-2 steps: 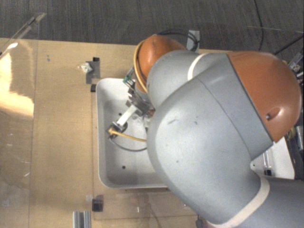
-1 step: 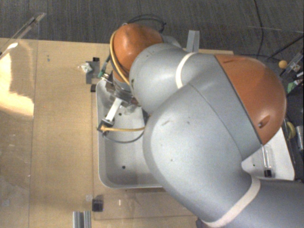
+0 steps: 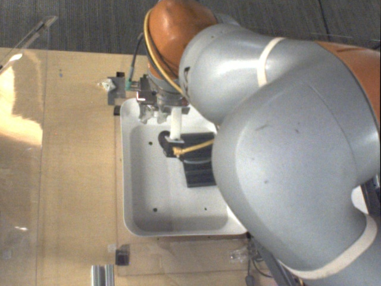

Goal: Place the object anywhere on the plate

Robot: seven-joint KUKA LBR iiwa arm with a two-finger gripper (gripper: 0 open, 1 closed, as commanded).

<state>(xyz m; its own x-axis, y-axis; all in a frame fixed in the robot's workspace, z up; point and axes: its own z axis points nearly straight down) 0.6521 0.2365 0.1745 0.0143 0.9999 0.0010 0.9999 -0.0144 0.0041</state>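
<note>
My gripper hangs over the far left corner of a shallow white bin, close above its back wall. The grey arm with its orange band comes in from the right and hides the right part of this bin and everything beyond it. I cannot make out anything held at the gripper.
The wooden bench stretches to the left of the bin. A small dark bracket sits at the bin's far left corner. A little black block and a metal piece lie near the bench's front edge.
</note>
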